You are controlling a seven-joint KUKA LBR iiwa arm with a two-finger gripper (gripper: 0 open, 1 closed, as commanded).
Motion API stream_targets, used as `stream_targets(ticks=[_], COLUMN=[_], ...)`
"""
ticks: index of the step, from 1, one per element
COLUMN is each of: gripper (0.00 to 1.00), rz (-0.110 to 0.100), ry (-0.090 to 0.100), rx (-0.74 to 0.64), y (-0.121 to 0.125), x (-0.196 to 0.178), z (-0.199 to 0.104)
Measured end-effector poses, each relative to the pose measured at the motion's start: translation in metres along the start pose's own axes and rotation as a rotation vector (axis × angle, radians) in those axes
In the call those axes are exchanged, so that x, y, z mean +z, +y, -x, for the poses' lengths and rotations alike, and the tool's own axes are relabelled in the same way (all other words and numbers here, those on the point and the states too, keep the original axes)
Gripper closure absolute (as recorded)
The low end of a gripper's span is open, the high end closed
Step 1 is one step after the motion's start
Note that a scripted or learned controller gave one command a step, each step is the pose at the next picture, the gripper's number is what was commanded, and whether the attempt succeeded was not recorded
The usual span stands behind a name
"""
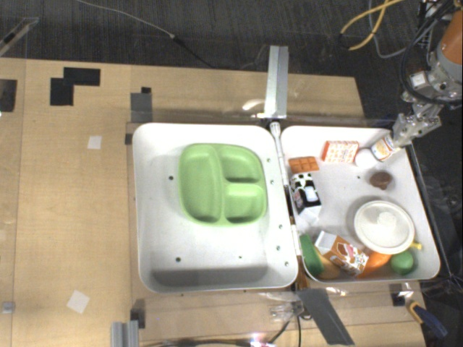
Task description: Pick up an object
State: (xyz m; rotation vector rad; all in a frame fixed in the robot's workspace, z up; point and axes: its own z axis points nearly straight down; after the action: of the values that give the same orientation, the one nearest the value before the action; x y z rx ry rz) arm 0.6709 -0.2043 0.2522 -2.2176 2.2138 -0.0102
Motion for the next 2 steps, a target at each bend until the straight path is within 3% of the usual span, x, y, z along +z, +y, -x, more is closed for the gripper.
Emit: stream_targets(ticks=[1, 2], gripper=[1.00, 1.00], rz=[0.006, 0.002], ry=[-0.003, -0.002], rx=[-0.354, -0.303], y=[0.001, 0.000], x=[0.050, 0.027], z=[0.012, 0.054])
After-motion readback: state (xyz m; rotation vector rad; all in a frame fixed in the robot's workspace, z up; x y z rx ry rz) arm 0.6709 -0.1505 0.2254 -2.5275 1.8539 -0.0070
